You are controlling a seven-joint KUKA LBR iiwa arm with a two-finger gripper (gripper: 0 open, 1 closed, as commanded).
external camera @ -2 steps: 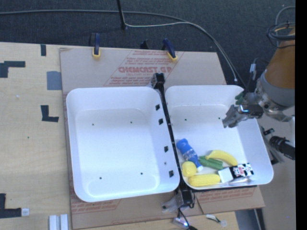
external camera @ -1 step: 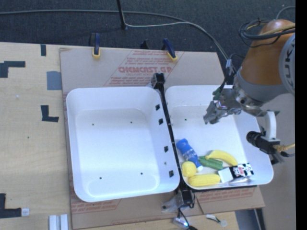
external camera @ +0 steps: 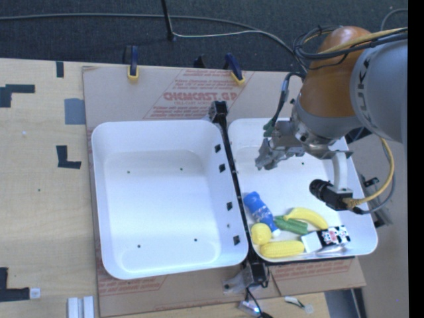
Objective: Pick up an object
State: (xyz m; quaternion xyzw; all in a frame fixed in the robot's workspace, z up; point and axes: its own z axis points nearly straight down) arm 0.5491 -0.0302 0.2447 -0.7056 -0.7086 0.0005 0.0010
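I have the gripper (external camera: 267, 159) hanging over the right bin (external camera: 246, 132), whether released or clenched I cannot tell. The blue bottle (external camera: 258, 208), banana (external camera: 307, 216) and corn cob (external camera: 281, 248) crowd the near corner; a descent here may close on nothing.

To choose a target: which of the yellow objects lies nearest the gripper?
The banana, upper right of the pile; the lemon and corn lie farther from the gripper.

Left bin (external camera: 159, 138): white, to the gripper's left.
Cardboard sheet (external camera: 192, 95): under both bins, red print behind the gripper.
Clamps (external camera: 133, 63): two, at the far cardboard edge.
Table (external camera: 40, 177): wooden, dark tape marks, far left.
Cable (external camera: 165, 18): on dark floor beyond.
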